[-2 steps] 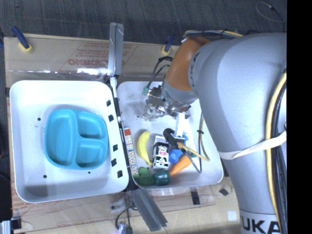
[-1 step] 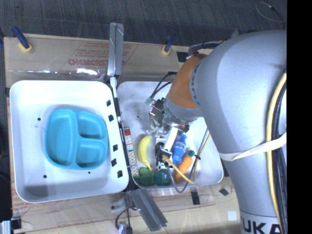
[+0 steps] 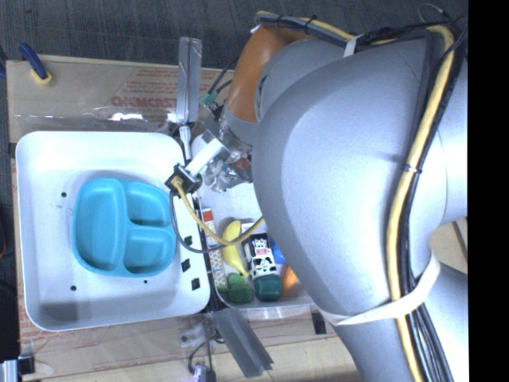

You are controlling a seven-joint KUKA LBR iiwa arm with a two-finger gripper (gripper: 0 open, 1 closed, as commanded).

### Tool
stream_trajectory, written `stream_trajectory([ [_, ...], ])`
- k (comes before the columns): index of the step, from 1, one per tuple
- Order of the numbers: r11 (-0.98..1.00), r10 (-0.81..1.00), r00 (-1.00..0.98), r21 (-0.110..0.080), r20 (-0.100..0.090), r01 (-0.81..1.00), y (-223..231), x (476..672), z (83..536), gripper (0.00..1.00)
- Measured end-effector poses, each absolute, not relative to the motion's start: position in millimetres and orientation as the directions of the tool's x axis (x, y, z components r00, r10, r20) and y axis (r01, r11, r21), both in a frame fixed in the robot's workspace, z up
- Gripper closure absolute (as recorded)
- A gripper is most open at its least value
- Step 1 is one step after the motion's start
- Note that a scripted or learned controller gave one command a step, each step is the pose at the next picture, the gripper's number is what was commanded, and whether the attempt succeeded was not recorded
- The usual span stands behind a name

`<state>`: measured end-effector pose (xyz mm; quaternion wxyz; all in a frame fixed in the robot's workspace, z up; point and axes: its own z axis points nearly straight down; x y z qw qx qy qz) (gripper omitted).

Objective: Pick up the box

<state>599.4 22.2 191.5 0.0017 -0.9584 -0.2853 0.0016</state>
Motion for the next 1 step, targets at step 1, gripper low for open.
stream_trajectory([
  [1,-0.894,0.447,0.894,-0.001,-0.002,0.447,129.9,597.2,189.7,1.0],
])
